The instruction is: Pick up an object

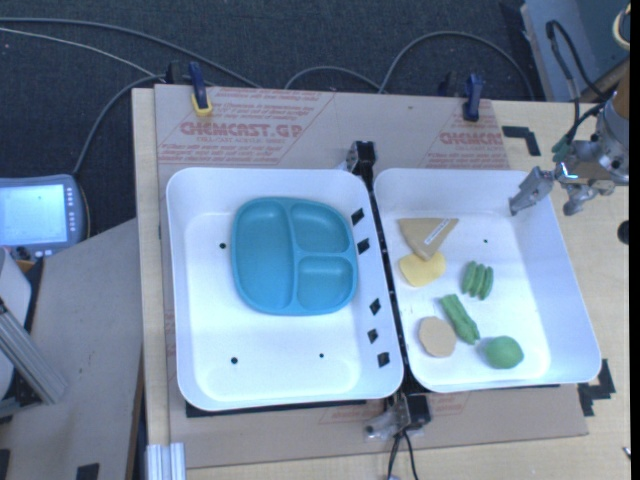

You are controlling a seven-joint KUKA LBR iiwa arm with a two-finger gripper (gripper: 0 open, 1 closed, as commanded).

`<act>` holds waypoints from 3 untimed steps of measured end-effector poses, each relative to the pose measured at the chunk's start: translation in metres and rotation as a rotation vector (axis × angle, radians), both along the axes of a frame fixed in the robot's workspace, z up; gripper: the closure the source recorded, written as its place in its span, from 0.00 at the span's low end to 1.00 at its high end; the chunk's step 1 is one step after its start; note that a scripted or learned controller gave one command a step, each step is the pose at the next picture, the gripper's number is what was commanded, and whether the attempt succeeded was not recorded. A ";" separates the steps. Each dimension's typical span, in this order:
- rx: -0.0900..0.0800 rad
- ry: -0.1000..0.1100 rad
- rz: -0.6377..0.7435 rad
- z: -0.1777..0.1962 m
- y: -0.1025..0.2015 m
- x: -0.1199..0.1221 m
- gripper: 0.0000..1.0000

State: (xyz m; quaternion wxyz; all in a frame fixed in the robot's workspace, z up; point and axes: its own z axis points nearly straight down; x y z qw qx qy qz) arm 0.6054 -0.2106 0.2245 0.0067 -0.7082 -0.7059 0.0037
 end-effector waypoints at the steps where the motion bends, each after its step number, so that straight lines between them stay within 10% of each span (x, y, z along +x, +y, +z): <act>1: -0.004 -0.014 0.004 0.008 0.001 0.003 0.00; 3: -0.002 -0.009 0.005 -0.098 0.009 -0.002 0.00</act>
